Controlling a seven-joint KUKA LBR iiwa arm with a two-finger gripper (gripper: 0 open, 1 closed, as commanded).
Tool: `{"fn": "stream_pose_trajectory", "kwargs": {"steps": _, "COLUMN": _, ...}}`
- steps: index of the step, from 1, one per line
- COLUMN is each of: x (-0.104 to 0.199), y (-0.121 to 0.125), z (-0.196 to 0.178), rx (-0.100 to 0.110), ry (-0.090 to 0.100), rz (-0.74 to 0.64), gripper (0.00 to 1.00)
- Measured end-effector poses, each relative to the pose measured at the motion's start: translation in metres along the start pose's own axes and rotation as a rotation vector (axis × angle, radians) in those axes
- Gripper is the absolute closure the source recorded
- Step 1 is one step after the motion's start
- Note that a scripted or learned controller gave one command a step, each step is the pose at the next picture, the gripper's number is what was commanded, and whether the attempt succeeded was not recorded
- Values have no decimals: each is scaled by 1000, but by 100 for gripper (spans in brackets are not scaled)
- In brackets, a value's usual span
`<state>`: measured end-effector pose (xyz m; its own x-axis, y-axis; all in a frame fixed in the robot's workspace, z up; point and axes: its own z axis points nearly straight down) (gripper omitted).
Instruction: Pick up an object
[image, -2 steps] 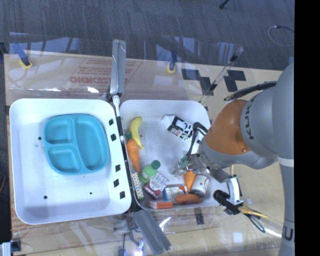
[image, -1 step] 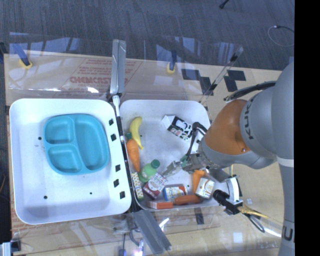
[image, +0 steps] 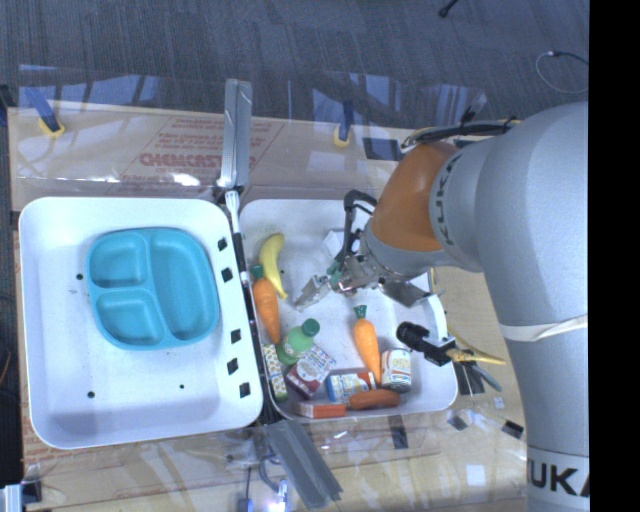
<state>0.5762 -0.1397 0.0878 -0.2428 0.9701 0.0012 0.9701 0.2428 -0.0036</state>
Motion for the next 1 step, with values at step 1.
{"fn": "stream_pose_trajectory", "kwargs": {"steps": 1, "x": -1, "y": 0, "z": -6, "rx": 3, "ry": 1, "rz": 1, "gripper": 100}}
